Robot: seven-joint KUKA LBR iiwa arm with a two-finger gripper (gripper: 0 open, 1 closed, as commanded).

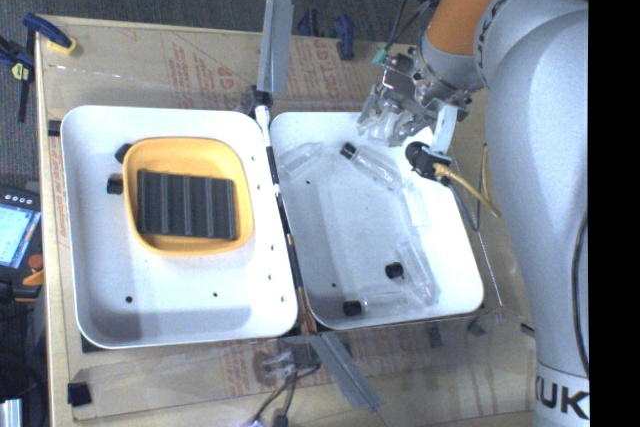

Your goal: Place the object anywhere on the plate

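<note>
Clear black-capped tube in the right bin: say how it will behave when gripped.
The clear plastic tube with a black cap looks round and slim, so it may roll if nudged. Its glossy, see-through wall suggests it is slippery and probably light.

We see the left bin [90, 300] largely taken up by the yellow plate [188, 191], which carries a dark ribbed insert [186, 204]; bare floor remains along its near side. The right bin [455, 290] holds clear plastic pieces [405, 215] along its far and right sides. The arm [520, 65] overhangs its far right corner. A raised divider [283, 225] separates the bins.
</note>
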